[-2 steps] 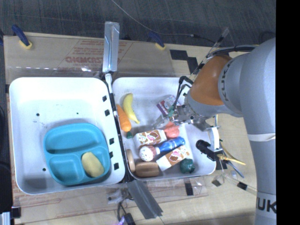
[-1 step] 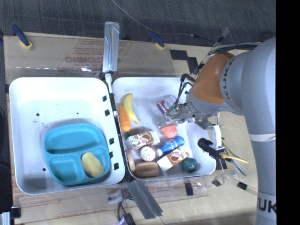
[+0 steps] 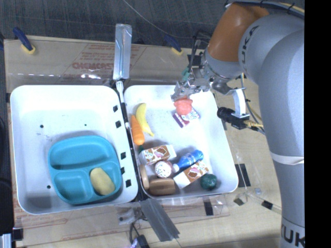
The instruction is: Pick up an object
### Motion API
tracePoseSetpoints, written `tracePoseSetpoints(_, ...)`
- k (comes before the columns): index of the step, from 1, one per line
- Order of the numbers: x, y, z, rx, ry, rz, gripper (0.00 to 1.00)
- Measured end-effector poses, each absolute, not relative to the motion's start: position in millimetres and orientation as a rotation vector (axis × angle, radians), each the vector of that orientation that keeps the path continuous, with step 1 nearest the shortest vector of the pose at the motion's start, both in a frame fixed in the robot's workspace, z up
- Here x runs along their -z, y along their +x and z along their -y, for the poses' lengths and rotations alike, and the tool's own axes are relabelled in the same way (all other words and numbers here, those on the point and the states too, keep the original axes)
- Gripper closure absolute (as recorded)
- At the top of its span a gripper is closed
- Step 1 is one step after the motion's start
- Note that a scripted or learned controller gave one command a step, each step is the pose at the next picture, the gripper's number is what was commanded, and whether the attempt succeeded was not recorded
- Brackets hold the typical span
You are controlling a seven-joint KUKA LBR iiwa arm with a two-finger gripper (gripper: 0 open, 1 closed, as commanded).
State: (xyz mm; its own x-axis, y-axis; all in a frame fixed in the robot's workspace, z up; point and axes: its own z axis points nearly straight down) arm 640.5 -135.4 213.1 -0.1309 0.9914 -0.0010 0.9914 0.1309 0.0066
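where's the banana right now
The banana lies in the right bin, near its left wall toward the far end, beside the orange carrot and left of the red object under the gripper.

Small red-pink rounded object (image 3: 183, 106), strawberry-like, sitting just under gripper (image 3: 184, 90) in upper part of right bin (image 3: 220, 138), right of frame centre. Lying directly above small purple-and-white packet (image 3: 186, 117), appearing to be touching it. Whether object is resting on bin floor or hanging lifted, not discernible.
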Motion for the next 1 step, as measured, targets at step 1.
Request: tracePoseSetpoints(1, -219.5, 623.8, 65.3, 0.004, 2.37, -2.07, 1.0)
